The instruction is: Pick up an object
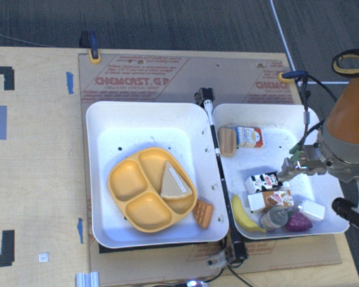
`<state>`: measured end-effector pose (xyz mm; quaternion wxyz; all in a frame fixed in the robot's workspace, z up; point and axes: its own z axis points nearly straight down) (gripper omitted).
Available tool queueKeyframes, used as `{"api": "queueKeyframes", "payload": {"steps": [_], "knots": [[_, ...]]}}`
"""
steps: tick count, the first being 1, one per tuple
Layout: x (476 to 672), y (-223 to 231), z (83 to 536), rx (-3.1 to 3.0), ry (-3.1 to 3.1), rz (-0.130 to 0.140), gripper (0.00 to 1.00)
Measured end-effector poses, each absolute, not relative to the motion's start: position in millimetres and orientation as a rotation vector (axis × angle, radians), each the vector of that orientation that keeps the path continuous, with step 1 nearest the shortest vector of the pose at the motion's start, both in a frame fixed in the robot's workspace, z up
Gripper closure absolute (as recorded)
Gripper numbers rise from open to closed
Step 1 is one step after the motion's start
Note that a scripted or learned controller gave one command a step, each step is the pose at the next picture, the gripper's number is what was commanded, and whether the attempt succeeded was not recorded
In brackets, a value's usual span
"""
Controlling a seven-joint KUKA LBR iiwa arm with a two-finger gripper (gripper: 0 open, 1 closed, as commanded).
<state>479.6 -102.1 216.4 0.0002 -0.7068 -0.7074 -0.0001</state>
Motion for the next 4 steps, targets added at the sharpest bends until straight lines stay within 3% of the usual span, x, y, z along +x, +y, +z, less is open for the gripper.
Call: {"api": "queueKeyframes", "payload": {"steps": [1, 2, 3, 4], "knots": [[479.9, -24, 185, -2.220, -2.222, -0.001, 1.00], [563.6, -7, 289, -2.222, -2.224, -0.003, 1.00], [504.6, -17, 184, -2.220, -2.220, 0.003, 1.00], [535.6, -59, 263, -2.223, -2.222, -0.001, 1.00]]}}
